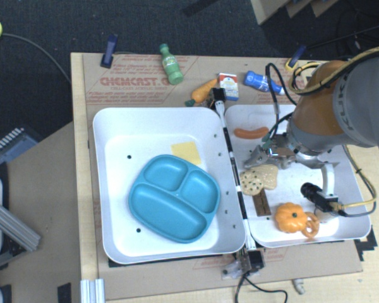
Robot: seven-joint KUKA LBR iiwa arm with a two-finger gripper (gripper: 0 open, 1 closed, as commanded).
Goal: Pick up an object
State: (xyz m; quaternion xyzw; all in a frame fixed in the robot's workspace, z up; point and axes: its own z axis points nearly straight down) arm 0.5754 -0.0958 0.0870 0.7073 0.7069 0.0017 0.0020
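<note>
Camera view: gripper [266, 156] over cracker [258, 179]; claw opening impossible to tell. Best lowered squarely, closed only once centred.

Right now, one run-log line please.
arm over right bin | claw above cracker | pumpkin untouched | blue tray in left bin

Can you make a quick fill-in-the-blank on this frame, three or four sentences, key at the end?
1. The blue divided plate lies in the ____ bin.
2. The yellow slice in that bin touches the plate's ____ edge.
3. In the right bin, the orange pumpkin sits nearest the ____ rim.
4. The green bottle lies ____ both bins, on the board.

Missing words: left; far; near; outside
</note>
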